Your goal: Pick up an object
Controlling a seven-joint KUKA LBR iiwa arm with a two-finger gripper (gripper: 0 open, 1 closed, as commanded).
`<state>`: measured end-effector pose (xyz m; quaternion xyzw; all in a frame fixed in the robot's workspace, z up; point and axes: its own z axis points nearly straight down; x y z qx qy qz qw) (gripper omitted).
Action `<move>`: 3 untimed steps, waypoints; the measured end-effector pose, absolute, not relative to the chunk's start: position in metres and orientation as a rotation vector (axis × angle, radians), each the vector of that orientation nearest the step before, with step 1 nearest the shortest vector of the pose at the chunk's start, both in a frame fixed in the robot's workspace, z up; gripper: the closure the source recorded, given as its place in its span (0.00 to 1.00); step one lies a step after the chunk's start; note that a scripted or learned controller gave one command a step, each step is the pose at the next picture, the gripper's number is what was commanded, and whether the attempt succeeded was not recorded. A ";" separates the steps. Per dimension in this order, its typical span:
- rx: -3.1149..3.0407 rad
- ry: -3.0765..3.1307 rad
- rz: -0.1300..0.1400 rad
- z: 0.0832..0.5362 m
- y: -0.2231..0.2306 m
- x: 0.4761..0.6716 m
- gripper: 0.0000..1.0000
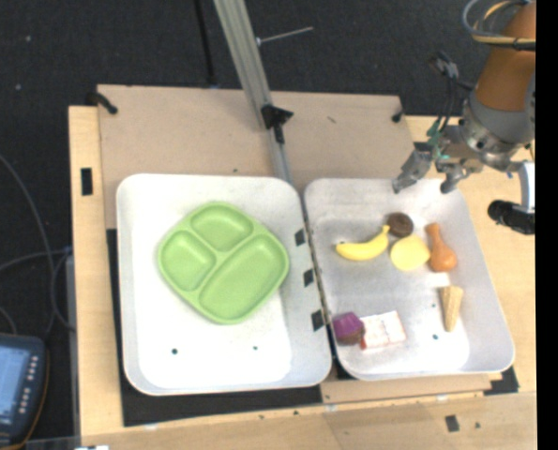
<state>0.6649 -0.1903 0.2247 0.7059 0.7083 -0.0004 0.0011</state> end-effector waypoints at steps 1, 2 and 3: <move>2.215 2.224 -0.003 0.225 -0.191 0.665 0.00; 2.223 2.221 -0.006 0.171 -0.202 0.662 0.00; 2.223 2.221 -0.006 0.119 -0.213 0.656 0.00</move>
